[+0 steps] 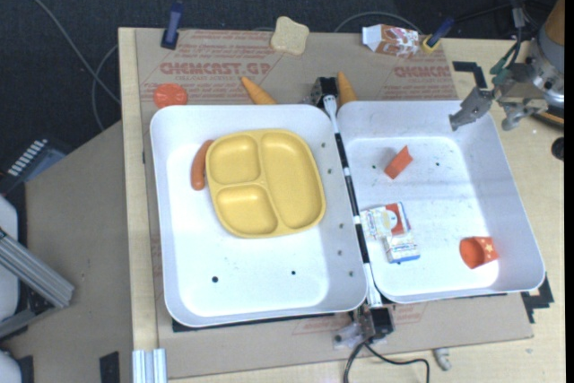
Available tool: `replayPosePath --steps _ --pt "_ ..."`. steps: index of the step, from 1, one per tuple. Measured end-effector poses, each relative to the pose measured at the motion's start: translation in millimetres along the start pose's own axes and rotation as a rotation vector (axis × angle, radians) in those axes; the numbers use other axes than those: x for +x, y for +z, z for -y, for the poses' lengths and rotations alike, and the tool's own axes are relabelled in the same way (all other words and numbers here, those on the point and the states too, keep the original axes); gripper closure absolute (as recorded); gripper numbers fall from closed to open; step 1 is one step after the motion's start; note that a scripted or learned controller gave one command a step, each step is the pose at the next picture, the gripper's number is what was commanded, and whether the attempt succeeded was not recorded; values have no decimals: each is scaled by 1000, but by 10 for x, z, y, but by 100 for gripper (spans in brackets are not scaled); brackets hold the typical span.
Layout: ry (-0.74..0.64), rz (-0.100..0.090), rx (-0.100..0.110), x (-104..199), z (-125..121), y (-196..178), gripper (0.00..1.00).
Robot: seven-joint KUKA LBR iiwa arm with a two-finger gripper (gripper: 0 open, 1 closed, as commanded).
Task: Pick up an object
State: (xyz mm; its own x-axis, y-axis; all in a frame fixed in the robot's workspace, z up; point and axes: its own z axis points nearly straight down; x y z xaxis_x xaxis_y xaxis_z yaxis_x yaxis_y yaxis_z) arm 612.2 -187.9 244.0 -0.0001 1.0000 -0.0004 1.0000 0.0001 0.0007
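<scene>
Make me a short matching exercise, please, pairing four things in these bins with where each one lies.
Things:
1. yellow divided plate
2. hot dog
3. orange block
4. orange cup

Places:
A. right bin, near corner on the right
B. left bin, in the middle
C. right bin, far half
D. left bin, against the plate's left edge

Pairs: 1-B, 2-D, 3-C, 4-A

I read "CHEMCAST GP" in red repeated print on the brown board (pixel 224 67) under the bins. Print on the small packet (pixel 392 231) is too small for me to read.
</scene>
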Motion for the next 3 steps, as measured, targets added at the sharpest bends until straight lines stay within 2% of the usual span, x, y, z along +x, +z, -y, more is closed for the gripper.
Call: replayPosePath --steps 1,2,3 --pt "-2 -3 5 751 -143 997 0" --pt "-1 -2 4 928 -216 1602 0" --pt "-1 -1 1 928 -226 1491 100"
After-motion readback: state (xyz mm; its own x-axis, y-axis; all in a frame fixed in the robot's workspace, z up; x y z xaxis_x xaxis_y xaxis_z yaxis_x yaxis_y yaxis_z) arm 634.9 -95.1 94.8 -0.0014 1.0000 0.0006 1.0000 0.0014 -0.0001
